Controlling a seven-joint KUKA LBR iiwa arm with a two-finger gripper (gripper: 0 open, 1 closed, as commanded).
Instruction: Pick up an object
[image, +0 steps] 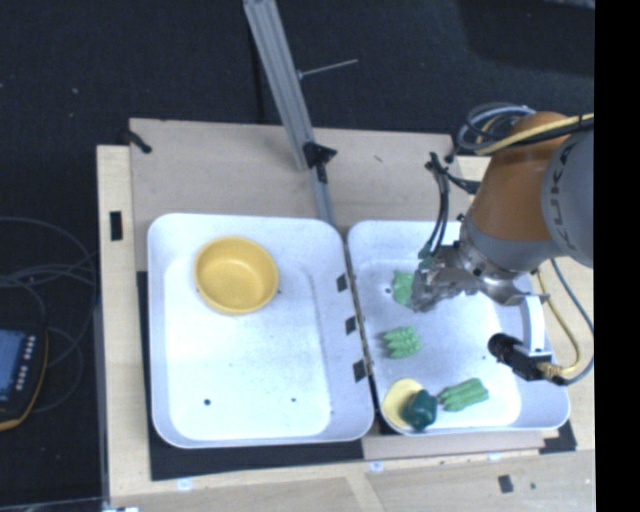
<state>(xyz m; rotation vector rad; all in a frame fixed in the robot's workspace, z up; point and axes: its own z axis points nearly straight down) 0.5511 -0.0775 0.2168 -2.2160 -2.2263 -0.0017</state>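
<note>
A: Reaching in from the right, the grey arm (525, 215) with its orange band hangs over the right bin (540, 405), and the gripper (428, 292) sits low at the bin's upper left part.

B: What is under it?

A: A small green object (402, 288), pale and lumpy, partly hidden by the gripper on its right side. It lies near the bin's left wall. Whether the gripper touches it, I cannot tell, and I cannot tell if the gripper is open or closed either; it is a dark blur from up here.

B: Other things in that bin?

A: A second green piece (400, 342), ribbed and blocky, lies just below the first, apart from the gripper. Near the front wall a longer green ribbed piece (463, 394) lies at a slant. Just beside it, at the front left corner, is a small yellow bowl (397, 398) with a dark teal lump (421, 408) resting on its right edge.

B: And the left bin (170, 400)?

A: A larger yellow bowl (237, 275) sits upright in its upper left part, well apart from everything else. A grey metal bar (285, 85) slants down from the top of the view towards the gap between the two bins
</note>
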